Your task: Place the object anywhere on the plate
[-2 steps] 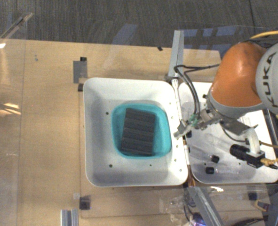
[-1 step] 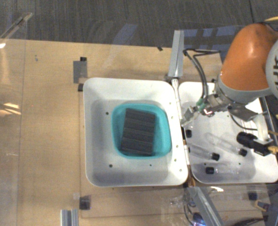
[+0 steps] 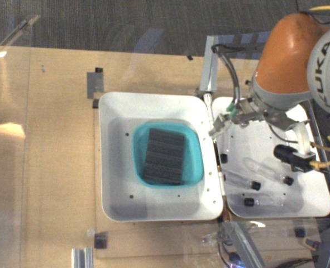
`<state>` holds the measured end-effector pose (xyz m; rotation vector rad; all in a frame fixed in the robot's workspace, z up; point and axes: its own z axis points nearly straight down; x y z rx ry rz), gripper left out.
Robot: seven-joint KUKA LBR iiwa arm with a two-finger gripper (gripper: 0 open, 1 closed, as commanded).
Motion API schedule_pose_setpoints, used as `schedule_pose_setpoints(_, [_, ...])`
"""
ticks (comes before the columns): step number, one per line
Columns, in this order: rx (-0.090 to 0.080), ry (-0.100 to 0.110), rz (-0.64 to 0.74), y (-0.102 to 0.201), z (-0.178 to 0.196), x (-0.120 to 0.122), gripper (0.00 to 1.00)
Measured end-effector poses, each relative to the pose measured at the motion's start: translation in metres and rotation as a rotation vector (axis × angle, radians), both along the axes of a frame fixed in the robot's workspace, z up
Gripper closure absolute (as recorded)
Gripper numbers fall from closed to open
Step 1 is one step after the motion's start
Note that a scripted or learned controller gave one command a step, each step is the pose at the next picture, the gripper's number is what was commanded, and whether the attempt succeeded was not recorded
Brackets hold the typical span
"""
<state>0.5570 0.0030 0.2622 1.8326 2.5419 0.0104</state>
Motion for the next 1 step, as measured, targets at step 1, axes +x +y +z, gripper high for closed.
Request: schedule_pose_setpoints(1, [0.0, 0.007, -0.003, 0.0326, -0.0617, -0.0096, 0.0])
